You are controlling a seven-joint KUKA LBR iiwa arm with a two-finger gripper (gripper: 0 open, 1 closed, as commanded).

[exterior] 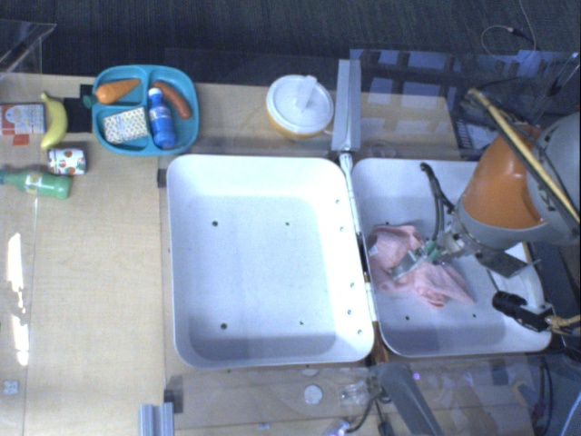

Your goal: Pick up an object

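Far left of the gripper: banana (pixel 54 119), can (pixel 66 161), green bottle (pixel 36 183), blue tray (pixel 184 98) of toy food on the bench. Closer, up-left: lidded cup (pixel 300 105). Left bin (pixel 263 257) sits just left. Gripper (pixel 425 256) is down in the right bin (pixel 454 334), tips touching the pink cloth (pixel 413 266). Finger spread: cannot tell. Cloth lies under and left of it.

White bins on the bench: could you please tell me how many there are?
2. The left bin lies mid-bench; the right bin adjoins it, holding a pink cloth under the gripper.
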